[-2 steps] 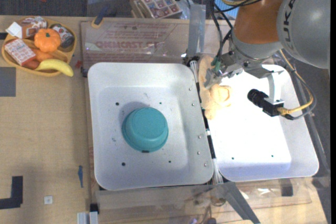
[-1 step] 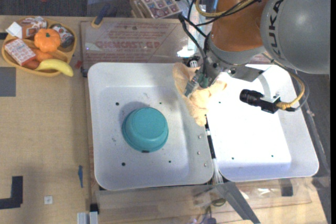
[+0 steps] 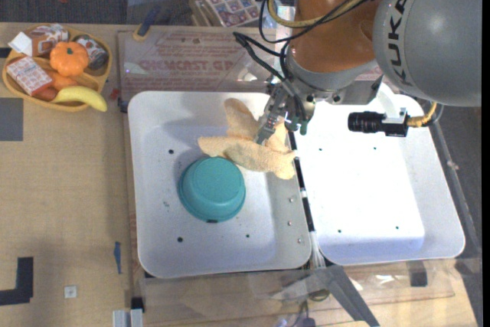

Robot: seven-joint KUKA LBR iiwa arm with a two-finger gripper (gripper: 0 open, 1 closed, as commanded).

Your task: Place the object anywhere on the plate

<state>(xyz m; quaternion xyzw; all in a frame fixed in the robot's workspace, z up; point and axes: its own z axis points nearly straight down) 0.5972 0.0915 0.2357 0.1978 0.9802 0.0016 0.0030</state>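
The gripper (image 3: 269,132) is seen low over the yellow cloth (image 3: 249,145); whether the jaws are apart cannot be told. The cloth is spread beneath them, its length slanting from upper left to lower right. The teal plate (image 3: 213,188) is set below-left, in the left bin (image 3: 153,126).

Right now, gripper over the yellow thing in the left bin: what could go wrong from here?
1. The gripper sits at the edge of the floppy yellow object; a pinch there may slip, or lift just one lobe.
2. The teal plate looks domed, perhaps upside down; the object could slide off.
3. The object lies near the left bin's right wall; the fingers might hit it.
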